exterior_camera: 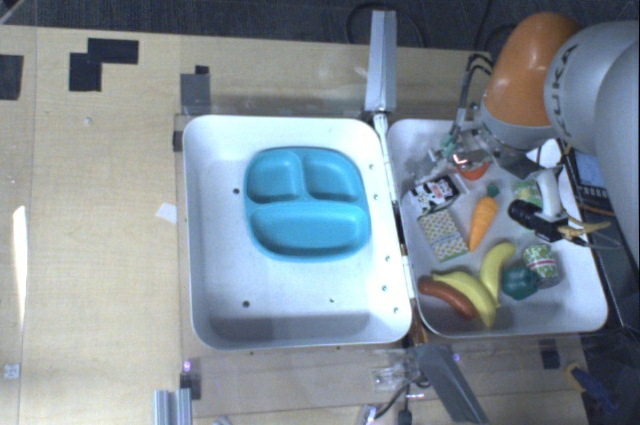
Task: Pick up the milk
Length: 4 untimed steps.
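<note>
The milk [434, 194] is a small white carton with black patches, lying near the back left of the right bin [590, 313]. My gripper [455, 153] hangs low over the back of that bin, just behind and slightly right of the carton. The view does not show the carton between its fingers. The grey wrist with its orange band hides the bin's back right corner.
Around the carton lie a patterned flat packet [442, 234], a carrot [482, 221], a red item [472, 172], a banana [489, 277], a sausage [446, 293], a teal item [519, 283] and a green-white can [541, 260]. The left bin [210, 213] holds a blue divided plate [305, 201].
</note>
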{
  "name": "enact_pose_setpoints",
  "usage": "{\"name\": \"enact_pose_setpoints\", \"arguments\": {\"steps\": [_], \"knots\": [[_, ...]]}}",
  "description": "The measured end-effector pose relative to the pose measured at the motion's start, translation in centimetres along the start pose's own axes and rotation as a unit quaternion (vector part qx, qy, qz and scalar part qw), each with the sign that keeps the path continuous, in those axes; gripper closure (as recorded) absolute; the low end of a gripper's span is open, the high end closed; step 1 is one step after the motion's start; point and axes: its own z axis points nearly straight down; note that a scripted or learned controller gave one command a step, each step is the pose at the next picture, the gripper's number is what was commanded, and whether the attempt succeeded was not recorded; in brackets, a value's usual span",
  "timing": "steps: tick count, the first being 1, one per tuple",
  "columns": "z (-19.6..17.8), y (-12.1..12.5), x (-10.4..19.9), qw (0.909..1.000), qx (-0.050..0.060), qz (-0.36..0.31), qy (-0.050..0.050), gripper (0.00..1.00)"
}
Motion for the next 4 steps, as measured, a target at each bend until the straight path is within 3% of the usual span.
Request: {"name": "enact_pose_setpoints", "arguments": {"steps": [1,2,3,4], "knots": [[1.7,-3.6,-0.6,0.9998,0.013,-0.015,0.009,0.00],[0.6,-3.4,-0.6,0.9998,0.011,-0.015,0.009,1.00],[-8.0,-0.2,9.5,0.9963,0.019,0.083,0.010,1.00],[-7.9,-0.3,9.5,0.9963,0.019,0.083,0.010,0.00]]}}
